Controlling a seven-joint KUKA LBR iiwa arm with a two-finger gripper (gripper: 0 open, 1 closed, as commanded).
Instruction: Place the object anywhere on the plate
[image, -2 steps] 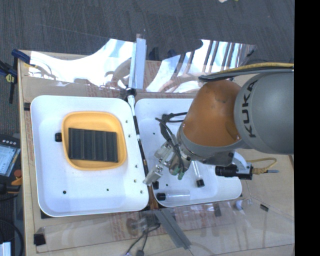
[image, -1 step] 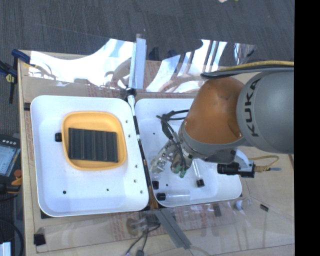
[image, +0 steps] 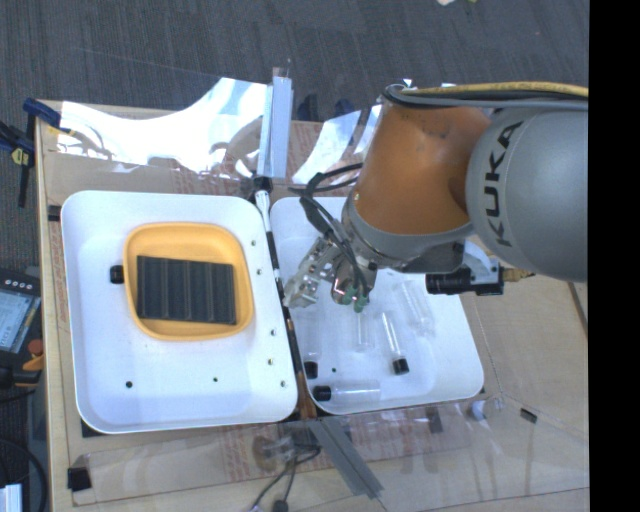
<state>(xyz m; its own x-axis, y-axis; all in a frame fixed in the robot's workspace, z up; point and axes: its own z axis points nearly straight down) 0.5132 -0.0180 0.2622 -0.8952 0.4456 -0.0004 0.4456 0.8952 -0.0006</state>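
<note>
A yellow plate (image: 146, 248) lies in the left white bin (image: 150, 400). On the plate rests a dark ridged rectangular block (image: 190, 288). My gripper (image: 325, 283) hangs low over the left part of the right white bin (image: 455, 375), close to the wall between the two bins. The orange band and grey wrist cover the bin's far half. Clear tubes with black caps lie in the right bin: one (image: 393, 345) just right of the gripper, another (image: 345, 393) at the near edge. Nothing is seen held in the gripper.
Crumpled foil (image: 215, 110) and an upright metal bar (image: 277, 120) stand behind the bins. A small black piece (image: 117, 274) sits beside the plate's left rim. Loose metal parts (image: 340, 460) lie on the bench in front of the bins.
</note>
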